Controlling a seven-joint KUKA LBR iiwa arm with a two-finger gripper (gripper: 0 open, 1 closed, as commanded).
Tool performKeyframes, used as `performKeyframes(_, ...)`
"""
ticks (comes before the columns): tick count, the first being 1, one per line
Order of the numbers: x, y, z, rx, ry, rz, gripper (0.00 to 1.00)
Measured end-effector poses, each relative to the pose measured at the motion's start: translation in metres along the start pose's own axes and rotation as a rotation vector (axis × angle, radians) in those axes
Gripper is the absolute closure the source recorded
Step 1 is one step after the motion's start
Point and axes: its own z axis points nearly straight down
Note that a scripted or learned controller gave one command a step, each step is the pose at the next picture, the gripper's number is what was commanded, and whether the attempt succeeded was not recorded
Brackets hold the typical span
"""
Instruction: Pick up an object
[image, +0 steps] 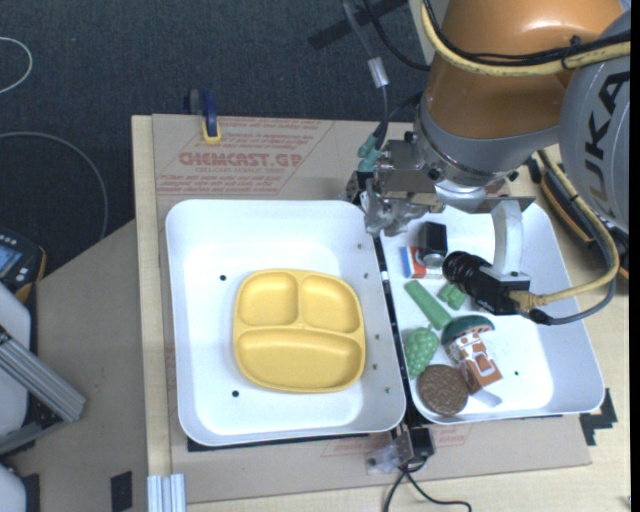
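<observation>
1. The claw hangs at the far end of the rim between the two bins; I cannot tell how it stands.
2. A yellow divided plate lies in the left bin.
3. The right bin holds a brown round cookie, a green wedge and what may be a small carton.

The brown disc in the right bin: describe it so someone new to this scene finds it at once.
Of the two white bins, take the right bin, the cluttered one beside the left bin with the yellow divided tray. Look at its near edge, left of centre. The brown disc lies flat there, round and dark brown, unlike the green pieces just above it.
</observation>
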Motion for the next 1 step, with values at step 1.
performKeyframes(1,-0.0642,-0.0020,0.0858,0.030,-0.008,0.012,1.00)
